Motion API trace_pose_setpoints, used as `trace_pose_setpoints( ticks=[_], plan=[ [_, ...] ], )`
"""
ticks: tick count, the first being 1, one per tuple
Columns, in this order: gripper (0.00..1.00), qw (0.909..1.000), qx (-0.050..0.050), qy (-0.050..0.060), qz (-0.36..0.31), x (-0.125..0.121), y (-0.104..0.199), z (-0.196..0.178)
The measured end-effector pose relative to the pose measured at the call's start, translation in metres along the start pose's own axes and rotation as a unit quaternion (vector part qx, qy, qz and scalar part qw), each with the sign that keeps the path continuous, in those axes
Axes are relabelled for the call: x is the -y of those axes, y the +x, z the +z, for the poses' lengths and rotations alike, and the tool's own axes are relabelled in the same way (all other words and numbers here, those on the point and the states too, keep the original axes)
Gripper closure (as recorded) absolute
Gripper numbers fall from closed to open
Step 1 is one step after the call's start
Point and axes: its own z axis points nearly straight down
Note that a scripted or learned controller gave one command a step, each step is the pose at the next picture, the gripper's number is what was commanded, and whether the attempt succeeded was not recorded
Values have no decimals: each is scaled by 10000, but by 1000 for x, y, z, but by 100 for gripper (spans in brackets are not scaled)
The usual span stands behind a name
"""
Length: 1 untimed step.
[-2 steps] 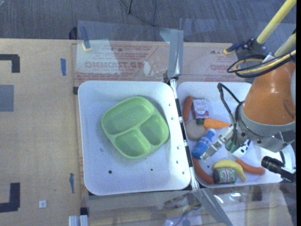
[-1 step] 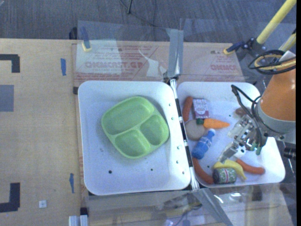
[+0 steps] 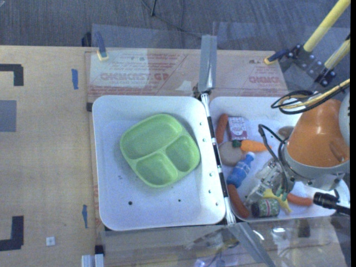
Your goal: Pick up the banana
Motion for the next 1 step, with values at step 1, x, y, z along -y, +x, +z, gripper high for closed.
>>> trace_pose_setpoints(
  ticks=[1],
  plan=[
    [0, 9983, -16, 13, 586, -49, 32, -88]
  ],
)
